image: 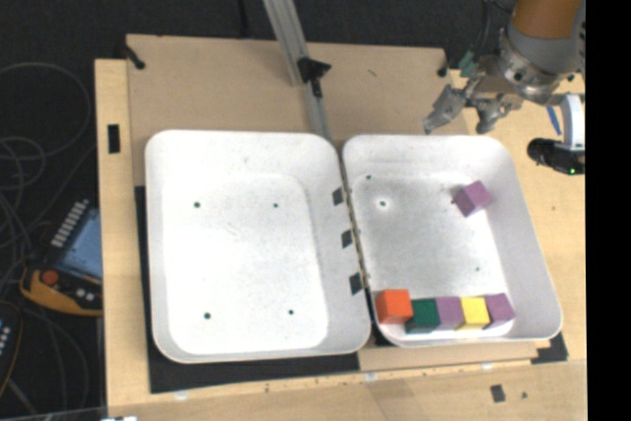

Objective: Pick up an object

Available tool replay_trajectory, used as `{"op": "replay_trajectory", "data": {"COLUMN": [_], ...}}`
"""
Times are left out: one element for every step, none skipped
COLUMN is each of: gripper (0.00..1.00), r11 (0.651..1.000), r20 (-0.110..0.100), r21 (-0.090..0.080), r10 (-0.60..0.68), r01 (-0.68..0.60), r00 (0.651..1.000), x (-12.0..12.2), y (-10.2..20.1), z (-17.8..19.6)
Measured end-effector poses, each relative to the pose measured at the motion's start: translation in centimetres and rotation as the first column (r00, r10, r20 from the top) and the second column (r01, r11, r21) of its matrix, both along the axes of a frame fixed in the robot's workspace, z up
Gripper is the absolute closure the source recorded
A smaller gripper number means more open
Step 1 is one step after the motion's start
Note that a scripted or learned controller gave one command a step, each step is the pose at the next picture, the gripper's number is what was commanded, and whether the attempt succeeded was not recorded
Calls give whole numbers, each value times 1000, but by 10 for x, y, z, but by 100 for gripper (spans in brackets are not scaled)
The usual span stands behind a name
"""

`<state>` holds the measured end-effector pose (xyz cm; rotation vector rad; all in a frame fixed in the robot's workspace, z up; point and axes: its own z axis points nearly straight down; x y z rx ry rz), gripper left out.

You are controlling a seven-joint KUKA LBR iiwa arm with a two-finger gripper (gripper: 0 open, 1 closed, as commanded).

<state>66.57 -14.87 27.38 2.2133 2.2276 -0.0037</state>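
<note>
- The five cubes along the right bin's [523, 212] near wall, orange [394, 305], green [425, 314], purple [450, 311], yellow [476, 311] and purple [500, 307], sit touching; fingers would likely jam on neighbours or the wall.
- The lone purple cube [472, 197] lies apart near the far right corner, the easier pick; tilted, it may twist out of a squeeze.
- The hand [463, 111] hangs over the bin's far rim, above the worktop [217, 84], fingers apart, holding nothing; the arm slants in from upper right.

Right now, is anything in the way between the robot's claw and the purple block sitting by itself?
Nothing visible is. The gripper hangs above the right bin's far rim, and the lone purple block lies just beyond on bare floor, apart from the front row.
</note>
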Motion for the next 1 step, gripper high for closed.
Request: {"op": "replay_trajectory", "data": {"gripper": [0], "r11": [1000], "r20": [21], "r21": [-5], "r10": [-2], "r01": [2], "r00": [1000], "x": [-24], "y": [-57], "z": [-144]}}
